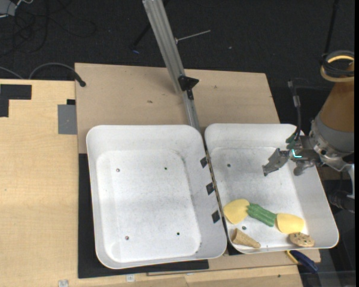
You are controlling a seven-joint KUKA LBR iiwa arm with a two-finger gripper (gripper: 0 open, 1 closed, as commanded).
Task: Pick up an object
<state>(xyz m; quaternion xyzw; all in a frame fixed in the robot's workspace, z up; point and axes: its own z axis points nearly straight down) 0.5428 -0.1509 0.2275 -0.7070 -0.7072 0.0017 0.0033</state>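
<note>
Approach step. Grey two-finger gripper (285, 162) hovering over the right shallow white bin (257, 136), fingers (274, 164) spread open, gripping nothing. Below the fingers, near the bin's front edge: green stick with yellow lobed ends (263, 214), nearest target. Next, probably: shift toward it, descend, close.

Robotics lab: bare plywood bench (227, 94), aluminium camera mast (167, 46), loose cables (24, 17) on dark floor.

Matt white plastic bins (149, 137); pale wood bench (30, 178).
</note>
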